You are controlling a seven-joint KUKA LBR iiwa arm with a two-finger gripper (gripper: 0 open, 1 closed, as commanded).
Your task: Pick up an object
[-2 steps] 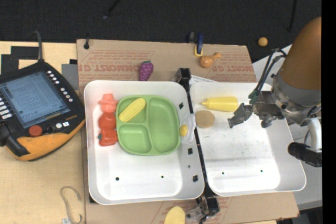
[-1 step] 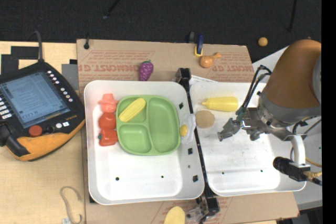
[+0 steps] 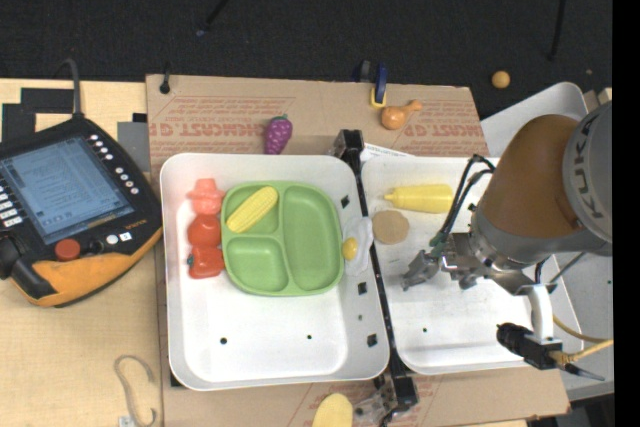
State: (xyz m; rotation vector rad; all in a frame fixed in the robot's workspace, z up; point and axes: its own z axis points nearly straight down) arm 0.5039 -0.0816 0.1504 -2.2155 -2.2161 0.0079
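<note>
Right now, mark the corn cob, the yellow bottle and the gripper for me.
corn cob [image 3: 250, 208], camera view, middle of the cob, in the green tray's upper left compartment.
yellow bottle [image 3: 420, 198], camera view, middle of its body, in the right bin.
gripper [image 3: 415, 277], camera view, at its fingertips over the right bin.

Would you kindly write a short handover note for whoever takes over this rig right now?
Pincer: low over the right bin, nothing seen between its fingers.
Right bin: yellow bottle and tan round disc, both up-left of the pincer.
Left bin: green divided plate holding a corn cob; red figure beside it.
Done: nothing lifted.
Left: grasp and raise one object.
</note>
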